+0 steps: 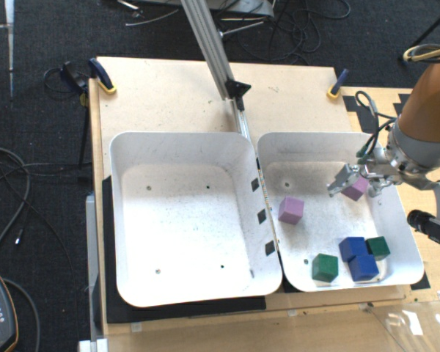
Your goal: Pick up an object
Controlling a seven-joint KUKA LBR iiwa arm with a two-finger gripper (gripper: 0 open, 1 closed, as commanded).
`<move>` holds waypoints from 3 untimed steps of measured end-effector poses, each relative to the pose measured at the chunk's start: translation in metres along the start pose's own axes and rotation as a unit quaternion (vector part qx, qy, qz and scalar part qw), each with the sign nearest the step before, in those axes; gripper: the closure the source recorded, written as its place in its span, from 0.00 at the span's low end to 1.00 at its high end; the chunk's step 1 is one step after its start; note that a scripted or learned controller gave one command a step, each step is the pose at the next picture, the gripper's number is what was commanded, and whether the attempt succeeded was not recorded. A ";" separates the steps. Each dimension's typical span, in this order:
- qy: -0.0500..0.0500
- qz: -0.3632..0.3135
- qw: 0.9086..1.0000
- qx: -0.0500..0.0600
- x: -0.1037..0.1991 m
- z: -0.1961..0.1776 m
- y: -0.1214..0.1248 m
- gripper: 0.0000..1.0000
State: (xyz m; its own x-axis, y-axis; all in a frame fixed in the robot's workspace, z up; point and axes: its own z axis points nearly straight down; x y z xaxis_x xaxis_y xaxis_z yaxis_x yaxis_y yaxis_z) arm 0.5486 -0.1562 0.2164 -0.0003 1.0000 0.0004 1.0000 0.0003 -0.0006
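Gripper (353, 182) is seen over the right bin (319, 147), its fingers closed on a purple block (356, 189); a second purple cube (291, 210) lies just left; green cubes (325, 267) and blue cubes (357, 257) are clustered near the front rim.

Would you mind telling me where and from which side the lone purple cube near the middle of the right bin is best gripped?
Probably from straight above, closing on two opposite flat side faces of the purple cube. It sits alone on the right bin floor, apart from the green cube and blue blocks, so all sides look free. It sits turned slightly, so the hand should rotate to match.
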 end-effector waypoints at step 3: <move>0.001 -0.003 1.000 -0.001 -0.014 0.121 -0.018 0.00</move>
